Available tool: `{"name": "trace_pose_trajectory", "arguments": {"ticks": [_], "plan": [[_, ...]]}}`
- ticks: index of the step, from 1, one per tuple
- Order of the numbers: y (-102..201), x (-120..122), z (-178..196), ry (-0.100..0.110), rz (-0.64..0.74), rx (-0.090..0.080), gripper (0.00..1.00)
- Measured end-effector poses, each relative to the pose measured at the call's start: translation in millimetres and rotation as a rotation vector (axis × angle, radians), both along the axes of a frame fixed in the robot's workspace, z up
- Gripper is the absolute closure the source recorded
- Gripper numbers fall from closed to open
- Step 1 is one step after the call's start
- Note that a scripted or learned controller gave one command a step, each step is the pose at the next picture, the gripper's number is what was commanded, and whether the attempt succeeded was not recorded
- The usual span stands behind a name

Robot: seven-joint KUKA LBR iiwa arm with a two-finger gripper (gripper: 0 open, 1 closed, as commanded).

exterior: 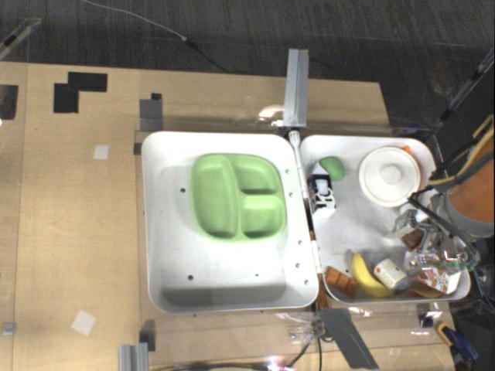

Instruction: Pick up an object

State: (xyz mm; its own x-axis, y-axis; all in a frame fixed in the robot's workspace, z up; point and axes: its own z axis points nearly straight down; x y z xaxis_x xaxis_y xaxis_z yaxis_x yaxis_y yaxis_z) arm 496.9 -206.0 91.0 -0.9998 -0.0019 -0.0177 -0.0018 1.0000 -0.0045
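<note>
Camera view is looking down on the wooden bench (69, 230), which is carrying two white bins side by side. On the left, the left bin (166, 277) is holding a green divided plate (237, 196) with three compartments, lying near the bin's middle and well clear of its walls. Moving right past the shared rim, the right bin (340, 242) is holding a black-and-white small bottle (322, 192) lying just beside the dividing wall, with a small green rounded piece (332, 168) touching its upper end. Further right, a white round lid-like dish (390, 175) is sitting near the bin's far wall. Along the near wall, a brown block (341, 280) is lying in the corner, a yellow banana (367, 276) is curving just beside it, and a small white cylinder (389, 273) is resting against the banana. At the far right, the gripper (424, 247) is hanging low over the bin's right corner among cluttered brownish items; whether it is gripping anything is impossible to tell, since wires and metal parts are masking it
</note>
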Motion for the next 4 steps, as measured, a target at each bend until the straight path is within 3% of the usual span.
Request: {"name": "trace_pose_trajectory", "arguments": {"ticks": [2, 3, 4], "plan": [[0.4, -1.7, -0.2, -0.004, 0.004, -0.002, 0.0], [-0.1, 3.3, 0.2, 0.004, -0.017, 0.002, 0.0], [-0.2, -1.9, -0.2, -0.007, 0.01, -0.003, 0.0]]}}
